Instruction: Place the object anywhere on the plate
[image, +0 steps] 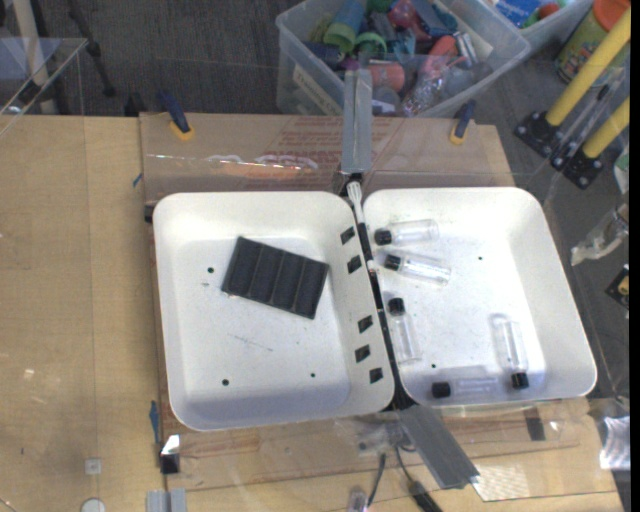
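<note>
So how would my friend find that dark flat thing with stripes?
Look at the left white bin. In its upper middle lies a dark ridged rectangular plate, flat and slightly tilted. The clear vials with black caps all lie in the right bin; it alone is dark, broad and flat.

Two bins sit side by side on the bench (70, 300), touching along a middle divider (368, 300). The left bin (190, 380) holds a flat ridged plate (275, 277), lying tilted in its rear half. The right bin (560, 300) holds five small vials: two near its rear left (405, 232) (415, 266), one along the divider (399, 325), one toward the right (507, 347) and one at the front (465, 386).
</note>
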